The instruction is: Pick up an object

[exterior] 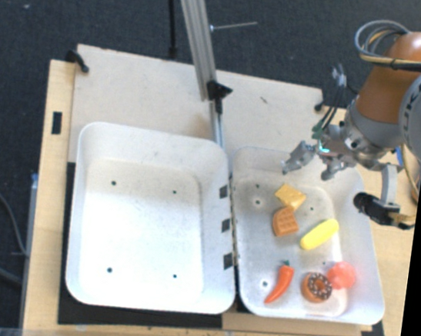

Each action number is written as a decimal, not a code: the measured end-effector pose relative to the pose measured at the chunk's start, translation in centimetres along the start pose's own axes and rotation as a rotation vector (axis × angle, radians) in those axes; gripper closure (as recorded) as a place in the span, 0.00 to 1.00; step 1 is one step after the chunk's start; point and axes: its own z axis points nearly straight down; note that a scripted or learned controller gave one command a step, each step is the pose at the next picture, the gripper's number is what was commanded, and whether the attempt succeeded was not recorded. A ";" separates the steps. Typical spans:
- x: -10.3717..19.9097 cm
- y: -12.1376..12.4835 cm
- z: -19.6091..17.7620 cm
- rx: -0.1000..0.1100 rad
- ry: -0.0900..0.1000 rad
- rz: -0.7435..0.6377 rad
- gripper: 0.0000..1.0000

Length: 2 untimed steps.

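The gripper (pixel 314 164) is hanging with fingers spread and nothing between them above the right bin (pixel 370 248) at its far edge. The yellow wedge (pixel 290 196) is lying just below it, touching the waffle piece (pixel 284 223); a descent risks catching both.

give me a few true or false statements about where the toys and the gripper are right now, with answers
1. All the toys lie in the right bin. True.
2. The gripper holds the yellow corn cob. False: it is open above the bin's far edge, with nothing between its fingers.
3. The orange carrot lies left of the chocolate doughnut. True.
4. The waffle sits in the left bin. False: it is in the right bin, beside the cheese wedge.
5. The red toy lies beside the doughnut. True.
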 end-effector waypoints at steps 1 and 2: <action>0.0 0.1 -0.3 -0.005 -0.002 -0.002 0.00; 0.0 -0.5 5.9 0.001 -0.002 0.002 0.00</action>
